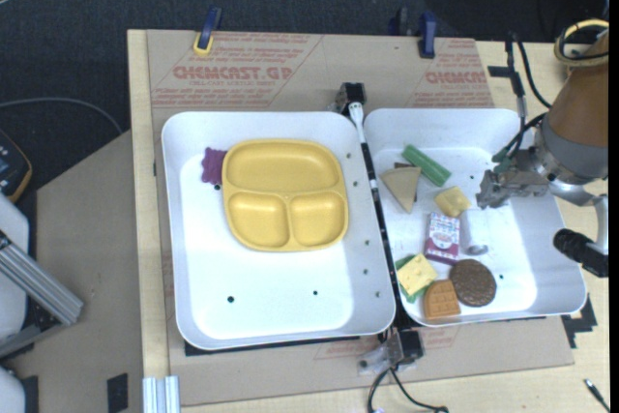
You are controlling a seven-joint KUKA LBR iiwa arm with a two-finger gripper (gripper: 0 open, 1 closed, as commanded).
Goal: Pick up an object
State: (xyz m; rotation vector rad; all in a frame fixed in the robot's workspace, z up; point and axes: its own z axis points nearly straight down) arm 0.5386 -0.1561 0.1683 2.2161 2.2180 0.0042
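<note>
The arm (580, 111) reaches in from the right and its claw (495, 189) hangs over the right bin (522, 126), near this bin's right edge. I cannot tell from here if the claw is released or clenched, and nothing can be seen in its grasp.

The things to pick up lie in the left half of the right bin. A green stick (427, 164) lies near the far edge, with a tan wedge (401, 187) just beside it. A small yellow piece (452, 201) sits close to the claw, on its left side. Nearer the front edge there is a small red and white packet (443, 237), then a yellow block (417, 275), an orange biscuit (441, 300) and a round brown cookie (473, 283), all close together at the front.

In the left bin (193, 305) a yellow divided plate (285, 193) lies toward the far edge, and a purple thing (213, 165) touches the plate's left side.
</note>
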